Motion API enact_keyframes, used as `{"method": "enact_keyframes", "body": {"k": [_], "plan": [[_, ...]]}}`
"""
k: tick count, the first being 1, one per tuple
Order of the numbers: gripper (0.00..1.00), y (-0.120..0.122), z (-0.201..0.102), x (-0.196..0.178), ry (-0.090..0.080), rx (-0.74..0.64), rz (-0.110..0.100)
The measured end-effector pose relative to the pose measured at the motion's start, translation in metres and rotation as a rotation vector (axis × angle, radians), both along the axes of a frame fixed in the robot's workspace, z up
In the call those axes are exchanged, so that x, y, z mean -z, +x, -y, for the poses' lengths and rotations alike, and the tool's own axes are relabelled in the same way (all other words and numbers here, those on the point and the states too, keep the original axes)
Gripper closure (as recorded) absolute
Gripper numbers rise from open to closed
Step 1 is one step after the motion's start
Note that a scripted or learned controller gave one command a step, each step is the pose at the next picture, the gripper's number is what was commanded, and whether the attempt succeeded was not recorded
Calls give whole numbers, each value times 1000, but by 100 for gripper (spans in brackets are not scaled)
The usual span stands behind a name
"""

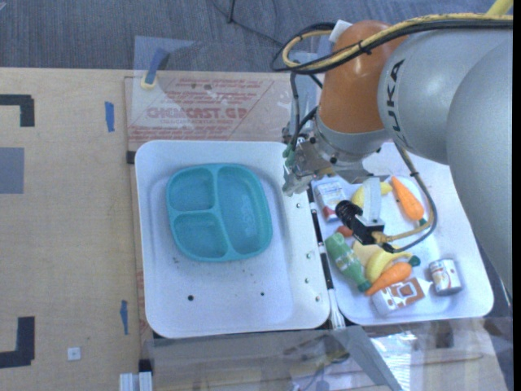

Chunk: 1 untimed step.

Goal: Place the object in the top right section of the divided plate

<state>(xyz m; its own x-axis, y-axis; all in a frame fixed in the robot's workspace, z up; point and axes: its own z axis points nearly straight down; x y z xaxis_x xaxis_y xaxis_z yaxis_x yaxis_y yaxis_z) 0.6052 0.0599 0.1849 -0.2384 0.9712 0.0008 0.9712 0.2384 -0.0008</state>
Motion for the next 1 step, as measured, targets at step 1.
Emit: {"method": "enact_keyframes", "body": {"k": [1], "plan": [[100, 9, -80, 8, 0, -2, 3]]}}
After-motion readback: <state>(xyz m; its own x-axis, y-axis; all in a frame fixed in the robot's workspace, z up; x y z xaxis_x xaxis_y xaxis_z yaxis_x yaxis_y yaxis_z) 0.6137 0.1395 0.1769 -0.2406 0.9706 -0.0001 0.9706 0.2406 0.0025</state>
